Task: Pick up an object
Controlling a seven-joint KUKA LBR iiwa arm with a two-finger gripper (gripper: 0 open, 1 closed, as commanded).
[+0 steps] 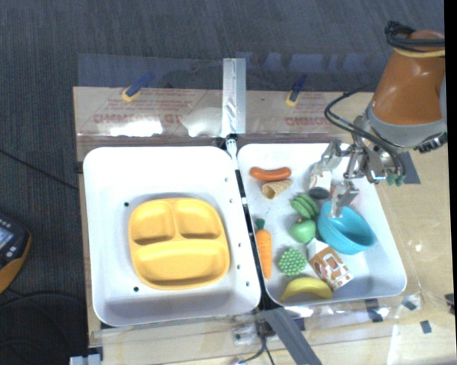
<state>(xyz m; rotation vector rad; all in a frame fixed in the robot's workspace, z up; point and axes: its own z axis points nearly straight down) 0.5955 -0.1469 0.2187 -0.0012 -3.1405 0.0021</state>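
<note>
Gripper (341,183) sits over the upper part of the right bin (392,273), arm reaching in from the right – orange band (409,80) visible above the wrist. Fingers are spread, nothing between them. One fingertip hangs just over the back rim of the blue bowl (348,230); can't tell if it touches.

Taking the blue bowl as reference, all in the right bin:
- green pepper-like piece (305,206) just to its left, slightly above
- green apple (303,231) directly left, near it
- small carton with an orange-and-white print (329,265) just below, touching or nearly touching the bowl's lower rim
- banana (305,289) below and left, against the bin's front wall
- green knobbly piece, looks like broccoli (291,261), lower left
- carrot (264,248) further left, lying along the bin's left wall
- sausage (271,173) upper left, near the back of the bin
- tan cone-shaped piece (274,188) right under the sausage
- a dark item (319,193) under the gripper – too hidden to name

Left bin (102,220) is well left of the bowl and holds a yellow compartment tray (178,242), lying flat in the middle.
</note>
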